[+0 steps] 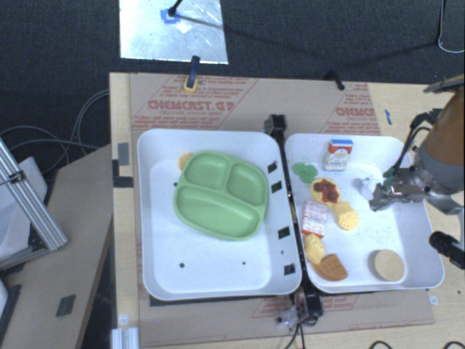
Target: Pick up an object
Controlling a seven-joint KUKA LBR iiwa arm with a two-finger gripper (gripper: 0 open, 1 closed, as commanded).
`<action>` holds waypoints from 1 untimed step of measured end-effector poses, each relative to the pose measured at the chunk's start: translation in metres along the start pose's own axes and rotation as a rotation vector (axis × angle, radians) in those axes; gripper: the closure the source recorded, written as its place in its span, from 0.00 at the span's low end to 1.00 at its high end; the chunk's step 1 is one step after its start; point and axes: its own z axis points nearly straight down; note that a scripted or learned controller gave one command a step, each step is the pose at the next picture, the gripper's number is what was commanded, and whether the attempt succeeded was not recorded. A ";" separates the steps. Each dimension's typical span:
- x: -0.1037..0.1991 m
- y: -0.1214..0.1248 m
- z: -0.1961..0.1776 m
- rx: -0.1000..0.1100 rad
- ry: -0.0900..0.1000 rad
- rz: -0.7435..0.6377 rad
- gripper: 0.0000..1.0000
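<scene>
The right bin [414,227] holds several toy foods: a small white and red carton [338,154], a green piece [305,171], a yellow piece with red sauce [326,191], a pink and white packet [314,217], a yellow corn piece [346,217], a brown pastry [332,268] and a round tan cookie [387,265]. My gripper [381,197] hangs over the right half of this bin, just right of the corn piece. Nothing shows between its fingers.
In the left bin [156,217] lies a green divided plate [221,195] with a small yellow thing [185,161] at its upper left edge. The arm [445,158] enters from the right. A black divider [285,195] with clips runs between the bins.
</scene>
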 end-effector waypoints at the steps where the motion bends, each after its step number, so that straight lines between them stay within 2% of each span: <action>1: 0.000 0.002 -0.024 0.002 0.000 0.000 1.00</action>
